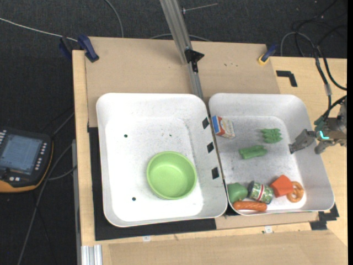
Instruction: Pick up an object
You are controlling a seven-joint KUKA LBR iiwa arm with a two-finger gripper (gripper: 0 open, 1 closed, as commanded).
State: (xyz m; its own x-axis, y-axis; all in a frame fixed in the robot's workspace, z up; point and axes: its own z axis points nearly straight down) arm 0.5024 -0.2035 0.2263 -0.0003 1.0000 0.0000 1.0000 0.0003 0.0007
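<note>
My gripper (310, 145) hangs over the right rim of the right bin (242, 105). Its two dark fingers are spread open with nothing between them. The right bin holds a small red and white carton (223, 127), a green ridged toy (271, 135) and a green block (252, 152). Along the bin's front lie a green rounded piece (237, 192), a small can (260, 192), an orange-red piece (281, 185), a pretzel-like ring (296, 192) and a red-orange sausage shape (251, 206). The closest objects are the green ridged toy, to the gripper's left, and the orange-red piece, nearer the front.
The left bin (127, 115) holds a light green bowl (171, 175). A metal pole (176, 21) slants down to the gap between the bins. Black clips (209, 147) sit along the divide. Cables (322, 65) run beside the arm at the right.
</note>
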